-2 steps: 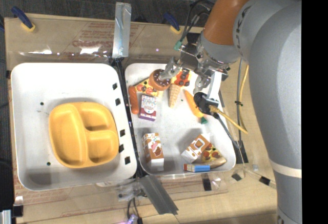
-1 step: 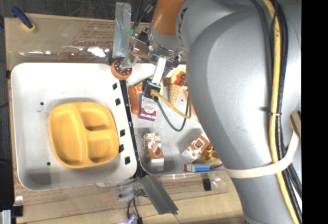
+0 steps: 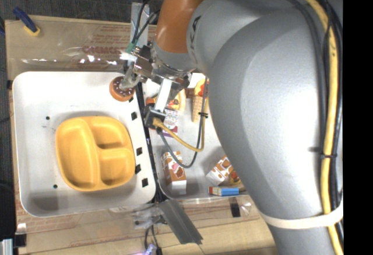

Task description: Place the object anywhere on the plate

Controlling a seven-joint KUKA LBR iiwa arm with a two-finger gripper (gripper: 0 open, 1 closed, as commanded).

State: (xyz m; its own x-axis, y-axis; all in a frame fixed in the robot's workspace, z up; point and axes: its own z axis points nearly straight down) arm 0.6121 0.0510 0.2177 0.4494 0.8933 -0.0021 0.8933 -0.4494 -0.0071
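A yellow divided plate [image 3: 95, 152] lies in the left bin [image 3: 35, 90]. A small brown doughnut-like object [image 3: 119, 90] hangs over the left bin's upper right corner, above and to the right of the plate. My gripper [image 3: 127, 81] is shut on it, its fingers touching the object's right side. The grey arm reaches in from the right, and its orange band sits just above the wrist.
The right bin, mostly under the arm, holds a toy ice-cream cone [image 3: 200, 98], two small cartons [image 3: 173, 167] [image 3: 224, 172] and a flat blue-and-red item [image 3: 226, 191]. The divider wall [image 3: 145, 149] separates the bins. A blue clip [image 3: 26, 21] lies on the bench at the top left.
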